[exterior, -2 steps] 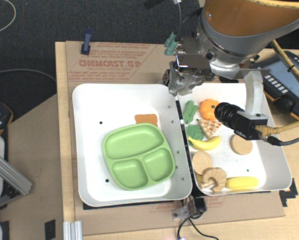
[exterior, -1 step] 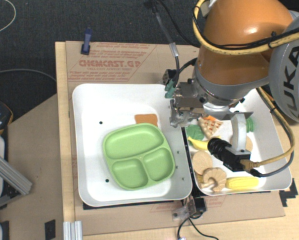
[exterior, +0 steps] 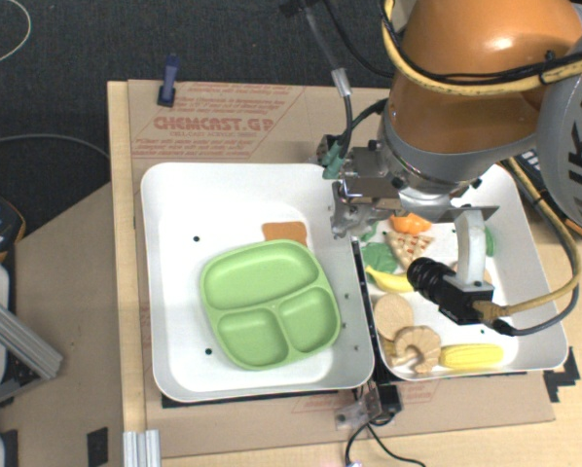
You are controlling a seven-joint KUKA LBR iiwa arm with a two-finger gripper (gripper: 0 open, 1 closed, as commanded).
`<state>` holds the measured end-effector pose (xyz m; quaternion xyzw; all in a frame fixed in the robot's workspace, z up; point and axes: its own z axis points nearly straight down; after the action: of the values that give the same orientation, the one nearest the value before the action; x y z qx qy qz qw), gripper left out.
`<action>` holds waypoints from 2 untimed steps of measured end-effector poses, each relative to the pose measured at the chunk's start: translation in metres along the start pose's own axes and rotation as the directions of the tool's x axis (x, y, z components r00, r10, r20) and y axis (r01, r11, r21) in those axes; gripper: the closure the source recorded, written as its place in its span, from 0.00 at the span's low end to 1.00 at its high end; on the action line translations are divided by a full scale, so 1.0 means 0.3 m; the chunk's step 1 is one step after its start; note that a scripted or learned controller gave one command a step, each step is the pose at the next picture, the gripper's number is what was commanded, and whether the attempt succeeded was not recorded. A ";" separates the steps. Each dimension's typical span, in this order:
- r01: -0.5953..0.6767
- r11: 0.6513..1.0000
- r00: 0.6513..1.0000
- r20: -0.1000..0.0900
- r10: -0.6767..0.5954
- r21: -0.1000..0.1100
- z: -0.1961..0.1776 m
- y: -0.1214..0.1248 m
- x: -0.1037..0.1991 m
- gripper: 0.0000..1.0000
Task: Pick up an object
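Note:
My gripper hangs low over the back of the right bin, mostly hidden under the arm's wide orange band. Just beneath it lie an orange toy piece, a green piece and a ridged tan wedge. A yellow banana lies in front of them. Nearer the front edge sit a round tan disc, a pretzel-shaped piece and a yellow corn cob. I see nothing lifted off the bin floor.
The left bin holds a green divided plate and a small orange-brown slab behind it. A black cable fitting and hoses trail from the arm over the right bin. Cardboard lies under both bins.

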<state>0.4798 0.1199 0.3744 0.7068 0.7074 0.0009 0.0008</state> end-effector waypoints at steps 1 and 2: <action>0.001 1.000 1.000 0.000 -0.001 -0.001 -0.033 0.002 0.002 1.00; -0.005 1.000 1.000 0.002 0.005 0.010 0.183 -0.005 -0.096 1.00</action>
<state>0.4786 0.0911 0.3194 0.7087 0.7055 -0.0034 -0.0022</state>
